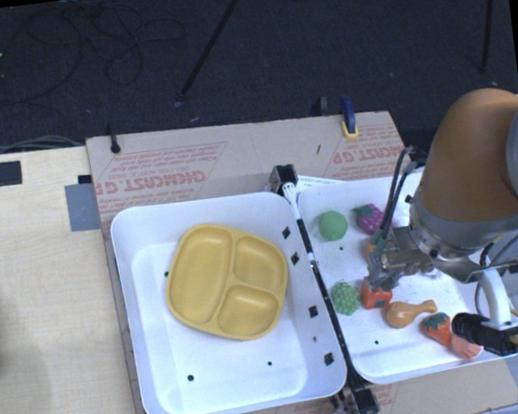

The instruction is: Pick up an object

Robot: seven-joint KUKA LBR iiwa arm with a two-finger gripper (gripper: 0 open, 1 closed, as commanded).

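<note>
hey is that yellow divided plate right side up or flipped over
Right side up. The yellow plate lies in the left bin with its three hollow compartments facing the camera, raised ridges between them, and nothing in them.

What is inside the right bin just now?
The right bin holds a green ball, purple grapes, broccoli, a chicken drumstick and a red-orange item by the gripper. The arm covers the far right.

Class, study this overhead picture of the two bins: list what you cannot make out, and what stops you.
- Gripper: fingers too small and dark in the camera view to tell open from shut.
- Red toy: partly covered by the gripper; shape unclear.
- Right bin: far side hidden under the arm.
- Purple toy: too small to identify.
</note>
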